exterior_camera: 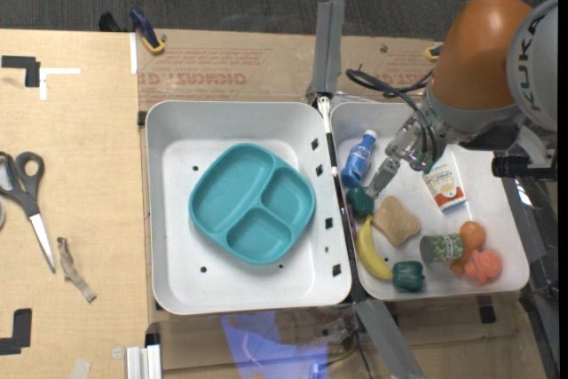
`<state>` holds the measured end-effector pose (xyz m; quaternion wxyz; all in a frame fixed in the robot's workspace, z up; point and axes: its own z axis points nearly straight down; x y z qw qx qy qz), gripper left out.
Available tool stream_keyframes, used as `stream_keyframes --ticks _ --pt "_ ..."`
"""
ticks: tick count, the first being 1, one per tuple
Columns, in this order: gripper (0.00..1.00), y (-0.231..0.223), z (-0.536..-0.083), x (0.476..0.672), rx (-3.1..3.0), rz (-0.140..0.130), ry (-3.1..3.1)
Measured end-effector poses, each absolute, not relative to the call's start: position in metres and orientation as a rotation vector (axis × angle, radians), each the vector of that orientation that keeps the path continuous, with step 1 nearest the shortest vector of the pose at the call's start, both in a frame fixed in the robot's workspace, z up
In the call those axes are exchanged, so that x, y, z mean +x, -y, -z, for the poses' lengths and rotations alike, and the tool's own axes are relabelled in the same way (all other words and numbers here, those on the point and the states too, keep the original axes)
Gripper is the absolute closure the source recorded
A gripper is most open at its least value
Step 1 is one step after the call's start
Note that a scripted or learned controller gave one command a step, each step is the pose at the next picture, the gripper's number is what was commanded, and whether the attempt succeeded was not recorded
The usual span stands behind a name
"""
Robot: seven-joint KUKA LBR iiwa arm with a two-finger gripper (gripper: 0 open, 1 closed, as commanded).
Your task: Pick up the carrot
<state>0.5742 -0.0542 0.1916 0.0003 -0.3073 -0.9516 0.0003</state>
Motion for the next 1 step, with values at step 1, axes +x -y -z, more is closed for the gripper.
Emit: stream_keyframes --ticks 1 --pt "0.00 0.0153 -0.2173 0.5323 -0.625 0.000 3.079"
